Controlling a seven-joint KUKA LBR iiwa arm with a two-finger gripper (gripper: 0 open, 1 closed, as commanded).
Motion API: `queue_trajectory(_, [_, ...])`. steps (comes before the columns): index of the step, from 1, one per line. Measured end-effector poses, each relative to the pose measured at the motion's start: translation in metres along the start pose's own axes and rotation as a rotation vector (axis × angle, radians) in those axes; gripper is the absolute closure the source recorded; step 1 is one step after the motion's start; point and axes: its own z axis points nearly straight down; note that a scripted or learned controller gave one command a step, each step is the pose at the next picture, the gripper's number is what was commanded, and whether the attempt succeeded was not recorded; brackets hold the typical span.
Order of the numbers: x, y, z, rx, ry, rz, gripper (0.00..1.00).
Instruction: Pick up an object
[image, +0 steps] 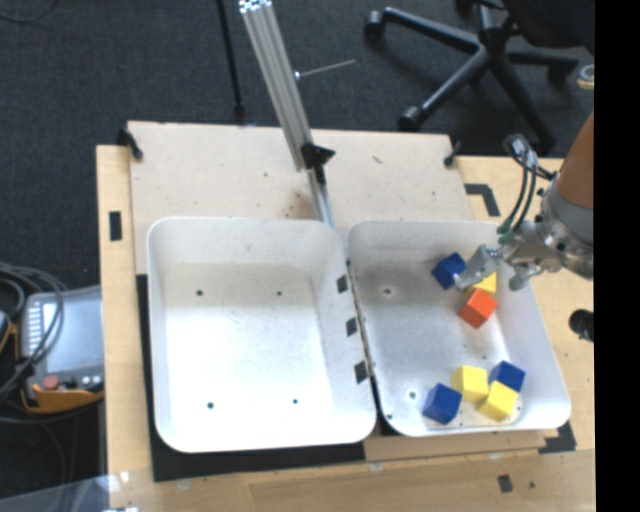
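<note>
Pincer (490, 272) first: it hung low at the three o'clock side of the right bin (400, 320), metal fingers splayed part-open, one beside a blue cube (449, 269) and an orange cube (477, 307) just below. Nothing could be seen gripped between them, and whether either finger touched a block was too close to call.

Nearest the camera, down at five o'clock, a little huddle sat against the bin's front wall: a blue block (441, 402), a yellow block (471, 380), another yellow one (499, 401) and a small blue one (509, 375) tucked behind, all touching or nearly so. Further up came the orange cube with a sliver of yellow at its top, then the blue cube. The left bin (250, 330) lay at nine o'clock, and beyond both, at twelve, an aluminium rail (285, 95) slanted away over the surface (230, 165).

By the look of it, this was the reach-and-settle step, grasp not yet made. Next move, I'd judge, called for centring on one cube, orange or blue, dropping fully, closing, then lifting straight.
</note>
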Motion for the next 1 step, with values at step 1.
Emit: queue_trajectory(1, [-0.0001,0.0000,0.0000,-0.001,0.000,0.002,0.00])
